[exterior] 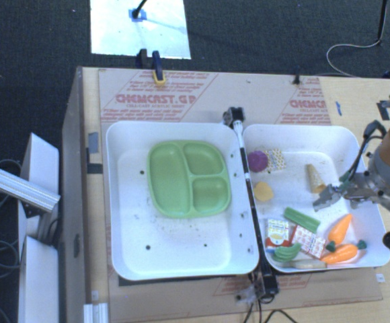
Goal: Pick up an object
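Observation:
The right bin point(346, 136) holds several small toys. Among them are a purple ball point(257, 160), a yellow round piece point(263, 192), a tan cone point(314, 177), a green bar point(301, 217) and two orange carrots point(339, 229) point(341, 252). Two red-and-white packets point(279, 233) point(308, 242) lie near the front. My gripper point(324, 198) hovers over the bin's right half, just right of the cone and above the green bar. Its fingers stand open with nothing between them.
A green divided plate point(188, 179) lies in the left bin point(131, 247). A black-and-white divider rod point(245, 180) runs between the bins. A small green piece point(288, 252) and a pale stick point(302, 264) rest against the right bin's front wall.

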`<action>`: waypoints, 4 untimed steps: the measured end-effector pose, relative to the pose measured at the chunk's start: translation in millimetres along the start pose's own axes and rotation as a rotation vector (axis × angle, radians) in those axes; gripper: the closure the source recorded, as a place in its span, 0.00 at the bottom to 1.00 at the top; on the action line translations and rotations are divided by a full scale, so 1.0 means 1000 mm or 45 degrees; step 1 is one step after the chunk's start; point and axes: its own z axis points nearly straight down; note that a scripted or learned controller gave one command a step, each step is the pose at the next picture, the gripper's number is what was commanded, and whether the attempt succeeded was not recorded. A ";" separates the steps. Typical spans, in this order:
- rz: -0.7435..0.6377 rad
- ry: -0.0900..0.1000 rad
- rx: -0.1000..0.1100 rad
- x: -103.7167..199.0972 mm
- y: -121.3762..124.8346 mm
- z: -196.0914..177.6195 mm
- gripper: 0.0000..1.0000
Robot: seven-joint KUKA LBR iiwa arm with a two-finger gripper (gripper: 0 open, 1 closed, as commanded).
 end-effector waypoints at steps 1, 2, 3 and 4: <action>0.004 -0.006 -0.008 -0.054 0.001 0.106 0.00; 0.001 -0.001 -0.010 -0.052 0.003 0.095 1.00; 0.001 -0.001 -0.010 -0.052 0.003 0.095 0.00; 0.000 -0.002 -0.013 -0.052 0.003 0.085 1.00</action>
